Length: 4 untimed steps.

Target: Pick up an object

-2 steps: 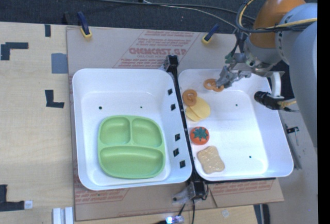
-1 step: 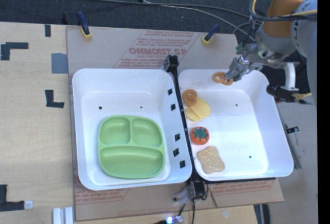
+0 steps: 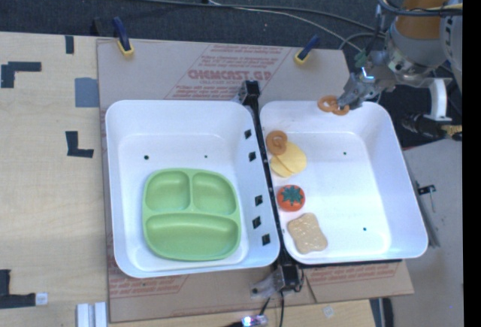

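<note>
Two white bins sit side by side on the bench. Nearest, the left bin (image 3: 124, 168) holds one green tray (image 3: 192, 214) with three compartments. The right bin (image 3: 398, 168) holds four food pieces along its left wall: nearest, one tan cracker (image 3: 307, 234); then one red tomato (image 3: 291, 198); then one yellow chip (image 3: 290, 161), with one small orange ring (image 3: 277, 141) lying on its far edge. Farthest, at the right bin's back rim, the gripper (image 3: 348, 102) hangs with a second orange ring, a pretzel (image 3: 331, 105), at its fingertips. The pretzel is over the rim; whether the fingers actually pinch it, or how wide they stand, cannot be told.
</note>
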Tool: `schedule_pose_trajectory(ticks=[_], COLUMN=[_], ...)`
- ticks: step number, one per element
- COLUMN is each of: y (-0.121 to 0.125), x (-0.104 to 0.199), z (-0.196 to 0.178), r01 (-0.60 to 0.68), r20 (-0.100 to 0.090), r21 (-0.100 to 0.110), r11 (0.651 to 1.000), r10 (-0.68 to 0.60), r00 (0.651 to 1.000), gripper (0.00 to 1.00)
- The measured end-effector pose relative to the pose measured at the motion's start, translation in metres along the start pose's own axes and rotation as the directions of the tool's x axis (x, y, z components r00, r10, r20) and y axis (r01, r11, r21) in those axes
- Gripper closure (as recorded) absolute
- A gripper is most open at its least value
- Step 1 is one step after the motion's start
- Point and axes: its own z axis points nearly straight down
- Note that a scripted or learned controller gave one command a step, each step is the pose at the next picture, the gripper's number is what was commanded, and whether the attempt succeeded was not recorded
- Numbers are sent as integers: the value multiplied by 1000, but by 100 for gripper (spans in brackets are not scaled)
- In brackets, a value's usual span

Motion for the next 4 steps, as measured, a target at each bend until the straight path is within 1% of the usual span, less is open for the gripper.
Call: schedule_pose_trajectory(ticks=[1,2,4], y=[-16,-28,-67], x=[56,108,214], z=[13,4,20], r01=[4,4,5], r20=[-2,-2,-2], r21=[7,6,7], r11=[1000,1000,1000], r10=[-4,-4,-5], r00=[1000,1000,1000], gripper=[100,100,100])
